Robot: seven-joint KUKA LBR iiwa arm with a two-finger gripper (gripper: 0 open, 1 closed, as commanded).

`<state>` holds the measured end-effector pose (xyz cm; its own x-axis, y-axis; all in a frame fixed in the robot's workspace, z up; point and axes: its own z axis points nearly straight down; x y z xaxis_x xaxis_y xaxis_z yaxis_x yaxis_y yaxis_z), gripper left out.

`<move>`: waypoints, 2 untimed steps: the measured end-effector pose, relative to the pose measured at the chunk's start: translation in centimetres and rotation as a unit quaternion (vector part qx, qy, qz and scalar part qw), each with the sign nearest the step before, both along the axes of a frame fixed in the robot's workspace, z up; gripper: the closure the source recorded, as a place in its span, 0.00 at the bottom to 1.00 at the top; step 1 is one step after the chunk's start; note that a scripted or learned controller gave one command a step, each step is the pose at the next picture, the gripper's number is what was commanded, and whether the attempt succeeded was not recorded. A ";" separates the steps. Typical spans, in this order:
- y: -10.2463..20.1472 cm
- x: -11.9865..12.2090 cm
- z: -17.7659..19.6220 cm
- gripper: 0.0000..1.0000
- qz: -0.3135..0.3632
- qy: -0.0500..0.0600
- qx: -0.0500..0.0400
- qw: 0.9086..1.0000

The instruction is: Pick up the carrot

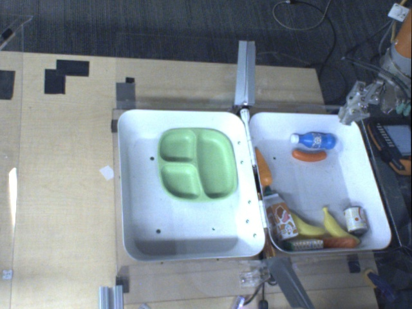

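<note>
**Carrot tight against the wall**

Left bin (129,192) holds a green tray (196,163). Your carrot (262,167) hugs the right bin's (376,192) left wall; fingers may hit it. Gripper (358,102) hangs over the far corner, holding nothing; opening unclear.

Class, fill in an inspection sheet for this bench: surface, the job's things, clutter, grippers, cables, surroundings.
Surface: pale wooden bench bearing two shallow white bins.
Job's things: orange carrot lying against the right white bin's left wall.
Clutter: green divided plate in the left white bin; blue bottle, red sausage, yellow bananas, small tin can in the right.
Grippers: grey gripper above the right bin's far right corner.
Cables: black cable on the floor.
Surroundings: dark carpet.
</note>
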<state>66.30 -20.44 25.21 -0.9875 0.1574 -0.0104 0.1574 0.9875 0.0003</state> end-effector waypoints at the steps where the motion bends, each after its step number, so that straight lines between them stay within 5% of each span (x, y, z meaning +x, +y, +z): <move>1: 0.1 0.3 1.4 1.00 0.000 -0.006 0.000 1.000; 2: 0.2 0.5 2.9 1.00 -0.001 -0.013 -0.001 1.000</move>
